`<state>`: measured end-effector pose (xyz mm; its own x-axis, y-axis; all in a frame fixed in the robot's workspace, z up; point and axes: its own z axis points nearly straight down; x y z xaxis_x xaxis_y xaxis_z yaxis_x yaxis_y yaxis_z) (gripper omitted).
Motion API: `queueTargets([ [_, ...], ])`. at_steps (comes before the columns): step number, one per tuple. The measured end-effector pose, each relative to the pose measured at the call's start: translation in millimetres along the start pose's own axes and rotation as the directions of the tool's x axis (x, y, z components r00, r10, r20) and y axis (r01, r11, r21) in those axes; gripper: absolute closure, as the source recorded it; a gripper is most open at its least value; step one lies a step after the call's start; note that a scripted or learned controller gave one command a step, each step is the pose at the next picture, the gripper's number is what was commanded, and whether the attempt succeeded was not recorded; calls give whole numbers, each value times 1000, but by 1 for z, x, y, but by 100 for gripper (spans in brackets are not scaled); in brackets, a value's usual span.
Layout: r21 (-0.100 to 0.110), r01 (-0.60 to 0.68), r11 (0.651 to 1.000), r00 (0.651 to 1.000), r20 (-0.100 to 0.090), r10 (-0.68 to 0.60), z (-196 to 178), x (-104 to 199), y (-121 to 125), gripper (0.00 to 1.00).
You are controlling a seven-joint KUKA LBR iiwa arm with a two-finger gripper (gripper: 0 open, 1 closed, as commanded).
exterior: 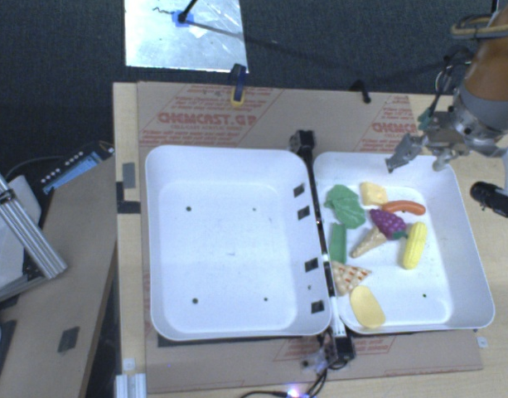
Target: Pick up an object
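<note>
The right white bin (pixel 461 264) holds several toy foods: a green leaf (pixel 345 204), a pale yellow piece (pixel 372 192), an orange-red sausage (pixel 403 208), purple grapes (pixel 388 222), a yellow corn cob (pixel 414 245), an ice-cream cone (pixel 368 241), a green cucumber (pixel 338 243), a pizza slice (pixel 347 276) and a yellow oval piece (pixel 367 307). My gripper (pixel 421 157) hangs above the bin's far edge, behind the pile. It is open, its fingers spread wide, with nothing between them.
The left white bin (pixel 166 247) sits beside the right one, with black clips (pixel 307 214) along the shared wall. A shiny metal sheet (pixel 185 23) and a yellow-blue clamp (pixel 237 85) lie at the back. An aluminium rail (pixel 17 222) stands at far left.
</note>
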<state>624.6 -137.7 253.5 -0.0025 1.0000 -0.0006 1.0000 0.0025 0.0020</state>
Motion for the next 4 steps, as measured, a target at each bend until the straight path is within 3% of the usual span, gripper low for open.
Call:
queueTargets([
  [1, 8, 7, 1000, 1000, -4, -7, 153, 52, 32, 0],
  [2, 7, -3, 1000, 1000, -1, 3, 171, 43, -23, 0],
  [3, -3, 0, 1000, 1000, 0, 0, 158, 43, -19, 100],
  [4, -17, 5, 1000, 1000, 1, -5, 12, 64, 15, 100],
])
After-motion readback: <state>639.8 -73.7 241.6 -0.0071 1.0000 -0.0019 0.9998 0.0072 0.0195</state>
